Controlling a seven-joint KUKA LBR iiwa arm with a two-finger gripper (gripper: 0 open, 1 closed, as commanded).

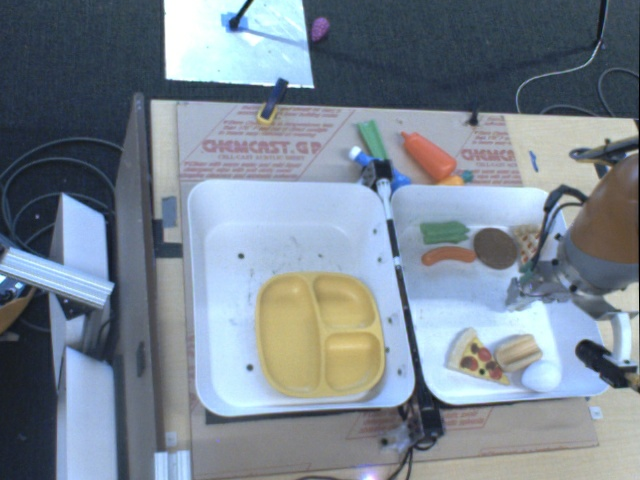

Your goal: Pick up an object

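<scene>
The wide tan bench board [300, 138] printed with red lettering carries two shallow white plastic bins side by side. The left white bin [230, 228] holds a yellow plastic tray with three compartments [320, 333], lying toward that bin's near right corner.

The right white bin [450, 318] holds the toy food. The grey arm with its orange band [608, 218] reaches in over that bin's right edge, and its two-finger gripper [528, 293] hangs low at the middle of the bin, toward the right side. Whether it is spread or closed cannot be told, and nothing can be made out in its grasp.

Toward the far edge, a green flat piece [443, 232] lies above a red-orange sausage [448, 256], with a brown round patty [493, 248] just right of them and a tan waffle-like piece [526, 240] next to that, partly behind the arm's cables. These sit near the gripper on its far left.

At the near edge, a pizza slice [476, 357] lies beside a tan bread roll [518, 350], which touches a white egg [541, 375] at the near right corner.

Beyond the bins' far edges, on the bench, lie a green stick [370, 138] and an orange carrot-shaped toy [428, 156].
</scene>
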